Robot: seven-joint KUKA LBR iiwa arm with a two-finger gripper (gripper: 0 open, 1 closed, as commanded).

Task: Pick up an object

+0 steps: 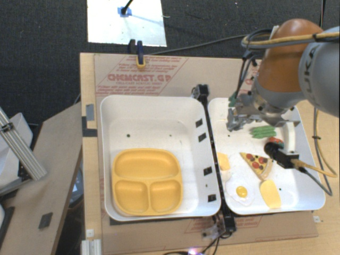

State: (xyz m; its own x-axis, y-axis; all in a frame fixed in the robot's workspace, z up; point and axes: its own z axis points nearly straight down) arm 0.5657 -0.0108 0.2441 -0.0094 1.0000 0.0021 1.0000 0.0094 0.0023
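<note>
Gripper (235, 120) low over the far left part of the right bin (305, 187), close to the wall it shares with the left bin (154, 126). Cannot tell whether it is open or closed; nothing seen held.

Room: bare bin floor under and in front of the gripper, down to the yellow chunk (223, 162) that lies against the shared wall. Black clips (202, 137) sit along that shared edge.

Right bin contents, candidates for the pick:
- green pod (263, 132), just beside the gripper, on its right in the view
- red piece (275, 140), touching the pod's near end
- white cylinder (290, 135), beside the red piece toward the right wall
- pizza slice (256, 163), mid bin
- fried egg (240, 192), near the front wall
- yellow slab (270, 194), just beside the egg

Left bin: one yellow three-compartment tray (147, 181) in the near half; far half bare.

Bench (159, 73): brown sheet with red print, with a blue and yellow clamp (139, 53) on its far edge. A white sheet (125, 15) lies beyond on dark floor.
</note>
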